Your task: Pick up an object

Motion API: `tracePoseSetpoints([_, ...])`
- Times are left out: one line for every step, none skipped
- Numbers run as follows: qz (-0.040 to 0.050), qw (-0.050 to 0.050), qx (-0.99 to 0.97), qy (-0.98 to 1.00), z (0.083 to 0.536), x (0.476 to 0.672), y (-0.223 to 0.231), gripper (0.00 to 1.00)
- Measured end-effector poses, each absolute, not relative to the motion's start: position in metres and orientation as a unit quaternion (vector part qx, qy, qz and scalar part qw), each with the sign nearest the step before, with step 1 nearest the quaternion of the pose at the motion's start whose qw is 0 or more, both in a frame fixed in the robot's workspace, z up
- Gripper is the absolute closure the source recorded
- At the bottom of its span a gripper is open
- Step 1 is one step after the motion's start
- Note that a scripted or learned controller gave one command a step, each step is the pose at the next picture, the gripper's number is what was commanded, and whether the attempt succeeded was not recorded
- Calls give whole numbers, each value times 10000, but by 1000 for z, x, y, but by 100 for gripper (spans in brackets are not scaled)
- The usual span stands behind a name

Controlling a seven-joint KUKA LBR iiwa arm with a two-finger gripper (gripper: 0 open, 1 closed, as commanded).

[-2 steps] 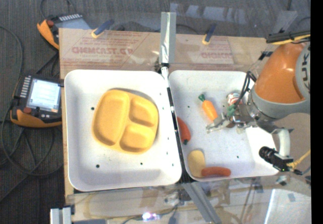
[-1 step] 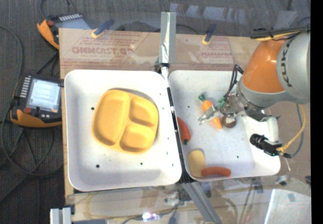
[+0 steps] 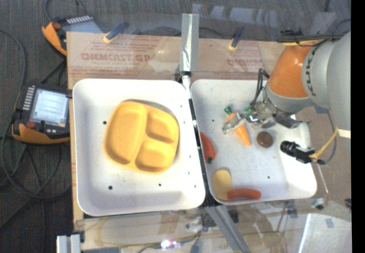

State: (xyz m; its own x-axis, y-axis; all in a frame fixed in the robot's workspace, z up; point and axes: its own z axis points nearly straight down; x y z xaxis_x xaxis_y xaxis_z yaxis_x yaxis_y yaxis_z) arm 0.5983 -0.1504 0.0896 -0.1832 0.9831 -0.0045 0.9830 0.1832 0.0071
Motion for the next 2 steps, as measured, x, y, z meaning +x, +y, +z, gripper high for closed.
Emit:
tracePoseSetpoints([21, 67, 6398, 7685, 99, 599, -152, 100])
tracePoseSetpoints([-10, 5, 6213, 7835, 231, 643, -106, 100])
